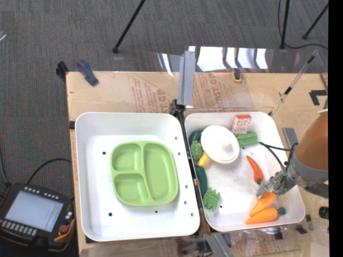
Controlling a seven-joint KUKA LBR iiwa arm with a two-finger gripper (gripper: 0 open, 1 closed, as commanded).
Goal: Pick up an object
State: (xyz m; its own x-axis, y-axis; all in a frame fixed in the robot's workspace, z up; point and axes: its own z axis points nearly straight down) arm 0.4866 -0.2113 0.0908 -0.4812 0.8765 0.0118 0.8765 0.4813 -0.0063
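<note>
Hovering at the right bin's [292,143] right side, the gripper [269,187] is seen just above the upper carrot [262,203], with a second carrot [262,215] touching below and a red chilli [255,168] just beside; whether anything is pinched cannot be told, since the tips are blurred. A miss or a double grab could be caused by the carrots lying packed together, and a rounded carrot could be squeezed out sideways. Elsewhere a white lidded pot [220,143], green vegetables and a small carton [241,124] are crowded further left, while a green divided plate [144,173] is left well apart in the left bin [88,143].
</note>
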